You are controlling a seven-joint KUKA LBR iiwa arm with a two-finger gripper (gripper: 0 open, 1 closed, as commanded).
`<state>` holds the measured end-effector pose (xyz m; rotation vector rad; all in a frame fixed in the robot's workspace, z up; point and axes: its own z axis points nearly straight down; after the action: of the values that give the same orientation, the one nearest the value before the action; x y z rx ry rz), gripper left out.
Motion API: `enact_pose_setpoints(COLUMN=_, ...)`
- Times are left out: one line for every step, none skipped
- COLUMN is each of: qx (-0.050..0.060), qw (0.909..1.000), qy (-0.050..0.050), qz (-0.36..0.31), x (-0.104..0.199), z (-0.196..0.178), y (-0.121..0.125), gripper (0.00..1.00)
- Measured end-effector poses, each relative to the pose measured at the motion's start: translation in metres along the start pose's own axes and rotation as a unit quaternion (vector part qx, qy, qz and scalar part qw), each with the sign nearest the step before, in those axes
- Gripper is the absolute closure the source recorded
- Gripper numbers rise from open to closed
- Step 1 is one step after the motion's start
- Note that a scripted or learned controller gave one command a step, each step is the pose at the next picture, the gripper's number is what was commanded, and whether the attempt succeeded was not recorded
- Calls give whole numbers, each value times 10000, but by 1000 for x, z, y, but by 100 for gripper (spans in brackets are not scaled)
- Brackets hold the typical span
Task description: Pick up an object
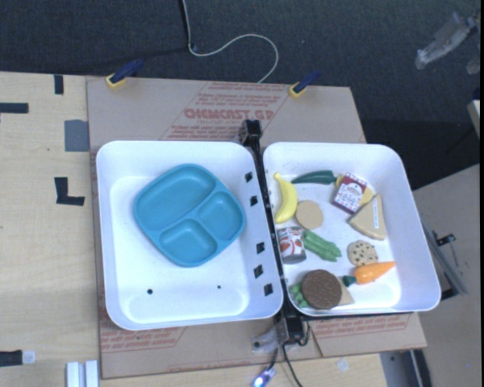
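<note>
We see the toy food crowded in the right bin [403, 176]. A banana [284, 198] and a can [292, 244] lie against the inner wall, and a carrot [374, 272] and a burger [321, 289] lie near the front rim. The bin's right strip is bare. The left bin [113, 216] holds a blue tray [190, 214] with open floor in front. The gripper [448, 39] is a blur well beyond the far right corner. We cannot tell its state.

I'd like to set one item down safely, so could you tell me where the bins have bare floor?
Left bin: bare strip between the blue tray and the near wall. Right bin: crowded; a small gap between the cookie, green pepper and cracker box.
</note>
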<state>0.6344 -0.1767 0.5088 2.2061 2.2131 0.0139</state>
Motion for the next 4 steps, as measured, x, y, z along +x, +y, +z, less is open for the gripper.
enact_pose_setpoints(qx=86, qw=10000, qy=10, qz=6, x=0, z=2, y=1, gripper=100)
enact_pose_setpoints(qx=90, qw=10000, qy=2, qz=0, x=0, z=-8, y=1, gripper=100)
enact_pose_setpoints(qx=87, qw=10000, qy=-4, qz=-4, x=1, z=-18, y=2, gripper=100)
enact_pose_setpoints(qx=84, qw=10000, qy=-8, qz=-11, x=2, z=-28, y=3, gripper=100)
